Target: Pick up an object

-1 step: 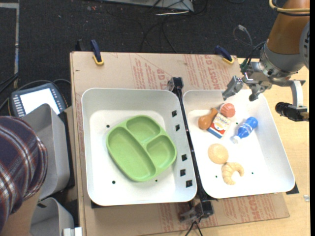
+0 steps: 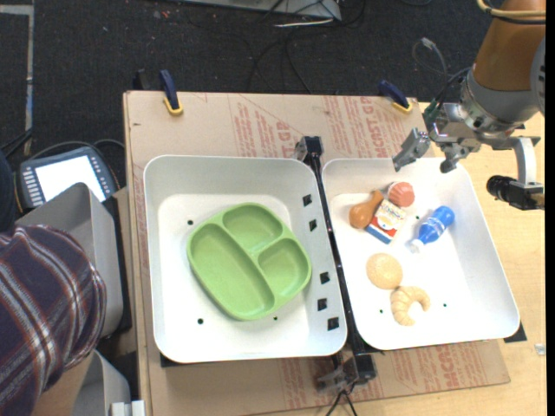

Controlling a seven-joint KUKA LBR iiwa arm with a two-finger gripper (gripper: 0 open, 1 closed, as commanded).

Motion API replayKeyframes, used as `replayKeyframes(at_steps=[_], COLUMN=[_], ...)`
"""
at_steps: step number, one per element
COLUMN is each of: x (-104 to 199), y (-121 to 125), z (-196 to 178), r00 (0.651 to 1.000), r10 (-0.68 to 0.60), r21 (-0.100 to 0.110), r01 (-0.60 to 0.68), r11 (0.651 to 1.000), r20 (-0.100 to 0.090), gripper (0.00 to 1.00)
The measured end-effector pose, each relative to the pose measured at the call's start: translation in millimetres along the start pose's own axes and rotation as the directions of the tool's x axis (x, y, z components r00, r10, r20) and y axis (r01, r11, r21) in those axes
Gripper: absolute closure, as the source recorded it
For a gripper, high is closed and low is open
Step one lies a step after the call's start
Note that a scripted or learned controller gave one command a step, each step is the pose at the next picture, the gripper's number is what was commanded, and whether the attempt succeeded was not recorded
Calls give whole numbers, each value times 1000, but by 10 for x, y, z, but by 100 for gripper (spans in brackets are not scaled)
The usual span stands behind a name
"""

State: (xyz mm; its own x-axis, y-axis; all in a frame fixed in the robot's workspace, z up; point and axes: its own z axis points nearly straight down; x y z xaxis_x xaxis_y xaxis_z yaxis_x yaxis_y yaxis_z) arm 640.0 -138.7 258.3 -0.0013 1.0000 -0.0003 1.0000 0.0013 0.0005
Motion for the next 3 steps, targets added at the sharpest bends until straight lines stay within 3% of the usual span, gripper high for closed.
replayKeyframes(at_steps=[2, 3], x=[138, 126], y=[62, 83], z=[1191, 1641], r00=[1000, 1000], r10=[-3, -1], r21=[7, -6], r01=[3, 1], r11=[1000, 1000], r20=[-1, 5], gripper=[0, 0])
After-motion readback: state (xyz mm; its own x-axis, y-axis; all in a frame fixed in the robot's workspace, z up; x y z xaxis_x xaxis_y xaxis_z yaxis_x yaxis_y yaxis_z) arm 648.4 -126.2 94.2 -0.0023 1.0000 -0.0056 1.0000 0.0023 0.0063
